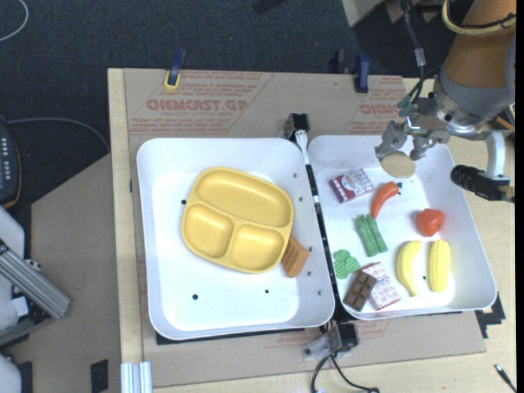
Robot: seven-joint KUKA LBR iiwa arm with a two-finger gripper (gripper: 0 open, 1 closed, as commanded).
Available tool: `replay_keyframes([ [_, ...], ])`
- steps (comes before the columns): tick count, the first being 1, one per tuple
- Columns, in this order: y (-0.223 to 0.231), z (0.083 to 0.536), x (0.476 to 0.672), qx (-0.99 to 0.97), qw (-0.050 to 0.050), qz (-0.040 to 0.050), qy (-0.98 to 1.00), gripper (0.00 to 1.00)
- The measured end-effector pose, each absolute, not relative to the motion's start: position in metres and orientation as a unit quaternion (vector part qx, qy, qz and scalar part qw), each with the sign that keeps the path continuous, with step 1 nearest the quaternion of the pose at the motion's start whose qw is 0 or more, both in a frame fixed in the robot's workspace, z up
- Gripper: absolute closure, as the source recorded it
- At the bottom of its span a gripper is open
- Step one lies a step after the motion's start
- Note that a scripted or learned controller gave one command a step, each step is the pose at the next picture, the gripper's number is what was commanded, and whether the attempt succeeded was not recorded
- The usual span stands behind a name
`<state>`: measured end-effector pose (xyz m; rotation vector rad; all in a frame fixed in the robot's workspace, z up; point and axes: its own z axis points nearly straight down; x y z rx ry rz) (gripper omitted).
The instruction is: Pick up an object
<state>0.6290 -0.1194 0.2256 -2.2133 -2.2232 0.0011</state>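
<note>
You see the left bin (155, 244) holding a yellow divided plate (236, 219) and a brown wedge (295, 258), the right bin (479, 264) holding toy foods, and the hand (403, 155) over its far end, clenched on a round tan cookie (399, 165) lying flat between its fingers.

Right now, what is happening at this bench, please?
A grey and orange robot arm reaches in over the right bin. Its gripper is raised above the bin's far end with a round tan object between its fingers. Toy foods lie below, among them a red pepper and a banana. The left bin holds a yellow divided plate.
</note>
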Motion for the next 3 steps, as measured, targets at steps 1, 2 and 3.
replay_keyframes([
  [1, -0.076, 0.233, 0.592, -0.706, 0.002, 0.0001, -0.709, 1.0],
  [2, -0.031, 0.229, 0.553, -0.706, 0.003, 0.0006, -0.709, 1.0],
  [3, 0.012, 0.235, 0.53, -0.705, 0.002, 0.0002, -0.709, 1.0],
])
